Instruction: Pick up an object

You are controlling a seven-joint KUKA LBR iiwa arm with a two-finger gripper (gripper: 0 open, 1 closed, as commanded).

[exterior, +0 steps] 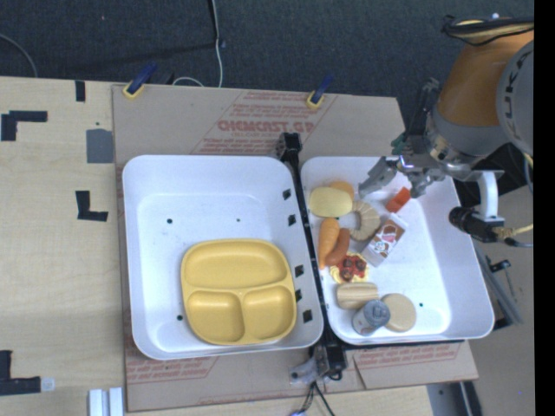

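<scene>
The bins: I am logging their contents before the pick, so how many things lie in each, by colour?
Left bin:
Yellow: 1, divided tray
Right bin:
Yellow: 1
Orange or red: 3
Tan: 3
Grey: 1
White packet: 1
Total: 10

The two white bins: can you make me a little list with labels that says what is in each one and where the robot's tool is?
left bin: a yellow tray with three sections
right bin: a heap of toy food, among it a carrot, a pale yellow round piece, a small printed packet, a grey lid
small orange-red piece: at the far side of the right bin, just below the tool
tool: over the far part of the right bin
held by tool: nothing seen between its fingers
</scene>
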